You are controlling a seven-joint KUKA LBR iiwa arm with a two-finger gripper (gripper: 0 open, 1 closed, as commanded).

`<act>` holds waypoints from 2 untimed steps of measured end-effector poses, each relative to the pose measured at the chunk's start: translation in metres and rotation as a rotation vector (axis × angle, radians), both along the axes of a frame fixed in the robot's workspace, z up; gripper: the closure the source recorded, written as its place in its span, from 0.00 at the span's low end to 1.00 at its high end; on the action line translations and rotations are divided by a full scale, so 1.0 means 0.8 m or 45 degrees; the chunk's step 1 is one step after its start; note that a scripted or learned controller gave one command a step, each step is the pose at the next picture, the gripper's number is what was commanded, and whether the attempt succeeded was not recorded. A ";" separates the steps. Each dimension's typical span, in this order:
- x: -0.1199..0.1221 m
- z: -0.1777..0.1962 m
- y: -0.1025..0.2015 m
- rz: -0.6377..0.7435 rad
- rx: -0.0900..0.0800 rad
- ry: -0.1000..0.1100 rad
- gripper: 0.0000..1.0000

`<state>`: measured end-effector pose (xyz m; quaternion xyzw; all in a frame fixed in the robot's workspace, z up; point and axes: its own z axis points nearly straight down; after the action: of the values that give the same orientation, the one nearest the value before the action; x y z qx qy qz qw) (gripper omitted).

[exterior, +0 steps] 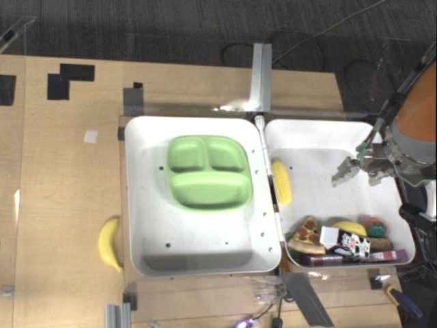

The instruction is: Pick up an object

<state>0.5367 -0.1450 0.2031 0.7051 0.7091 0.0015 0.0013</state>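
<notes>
My gripper [356, 176] hangs over the right part of the right bin [314, 142], open, with nothing between its fingers. Below it, along the bin's front wall, lies a heap of toy objects: a pizza slice [305, 234], a yellow banana [349, 227], a black-and-white box [353, 243], a purple bar [362, 257] and a red-green piece [375, 225]. A yellow corn cob [281, 182] lies against the bin's left wall, well left of the gripper.
The left bin [147, 183] holds a green divided plate [207, 171]. Another banana [109, 243] lies on the wooden bench outside the left bin. A metal post [262, 77] stands behind the two bins.
</notes>
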 end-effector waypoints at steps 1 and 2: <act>0.040 -0.103 0.060 0.234 -0.001 0.001 0.00; 0.138 -0.143 0.043 0.251 -0.003 -0.008 0.00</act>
<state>0.6470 -0.1110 0.0887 0.6320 0.7750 0.0031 0.0043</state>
